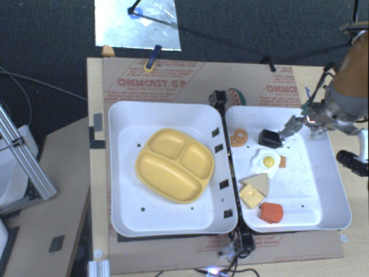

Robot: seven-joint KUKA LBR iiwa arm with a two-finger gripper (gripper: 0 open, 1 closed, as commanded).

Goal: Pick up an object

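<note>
The right bin (323, 212) holds a fried egg (266, 161), a small brown pretzel ring (238, 136), a tan wedge (258, 182), a yellow cheese block (251, 197), a red-orange piece (271, 212) and a tiny orange-brown bit (282, 161) beside the egg. My gripper (317, 126) hangs over the bin's far right part, right of the egg and the pretzel ring and apart from all the food pieces. I see nothing held by it.
The left bin (124, 212) carries a yellow divided plate (174, 164). A black clip strip (226, 172) runs between the two bins. Behind the bins, on the cardboard, lie a yellow-and-blue tool (153, 58) and a shiny sheet (138, 16).
</note>
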